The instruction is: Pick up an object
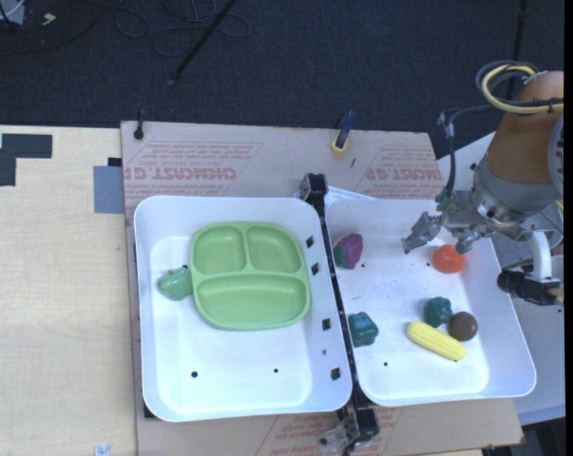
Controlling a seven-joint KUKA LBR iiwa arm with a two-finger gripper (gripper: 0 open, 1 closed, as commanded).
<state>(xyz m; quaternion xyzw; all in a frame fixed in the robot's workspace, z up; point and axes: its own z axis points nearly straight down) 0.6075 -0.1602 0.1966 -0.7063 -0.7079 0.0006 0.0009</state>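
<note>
Right now, the reaching step is in hand: nothing is picked up yet. The tool point(441, 235) is held low over the top part of the right bin point(514, 369), and its two grey fingers point(421, 233) are spread apart, with no toy seen between them.

An orange ball point(448, 258) is seen just below the tool, very near one finger. It cannot be told if the ball is touched. This ball looks like the thing most likely to be picked, as it is the closest.

Other toys are left in the same bin. A purple one point(349, 250) is found near the wall between the bins. A dark green one point(363, 329) is placed lower down by that wall. A second green one point(437, 311), a brown ball point(463, 326) and a yellow corn point(435, 341) are grouped close together near the bottom right.

In the left bin point(162, 350), a green plate point(249, 275) with three parts is laid, and a small green toy point(175, 283) is touching its left side. Both bins are rested on the worktop point(48, 302).

For the next move, the tool should be shifted a little so that the orange ball is set between the fingers. Then it should be lowered, and the fingers should be closed. A round ball can be rolled away by a bump, so a slow push down is called for. After that, the ball should be lifted.
</note>
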